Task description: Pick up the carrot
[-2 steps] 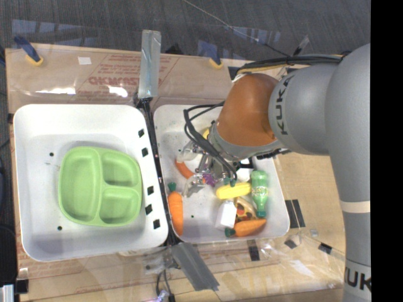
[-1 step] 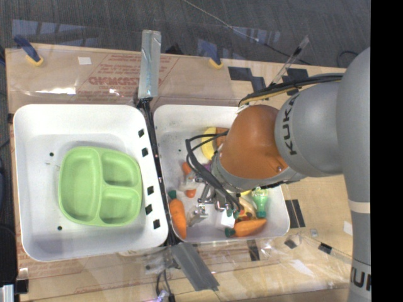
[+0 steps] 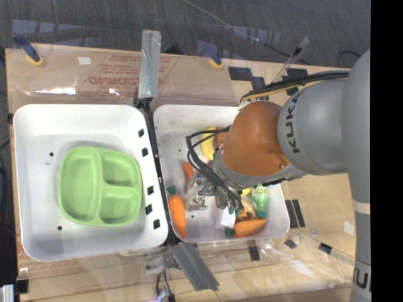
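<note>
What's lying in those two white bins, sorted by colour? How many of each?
Green: 2, the divided plate in the left bin, and a small green item in the right bin
Orange: 3, a carrot, a second carrot-like piece, a thin piece
Yellow: 1, an item partly under the arm
White: 1, a small piece
Total: 7 visible; the arm may hide more.

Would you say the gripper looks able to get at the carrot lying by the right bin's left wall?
Probably yes. The carrot lies uncovered, with nothing on top of it, and the gripper hangs just right of it. The bin's wall beside it may crowd one finger.
</note>
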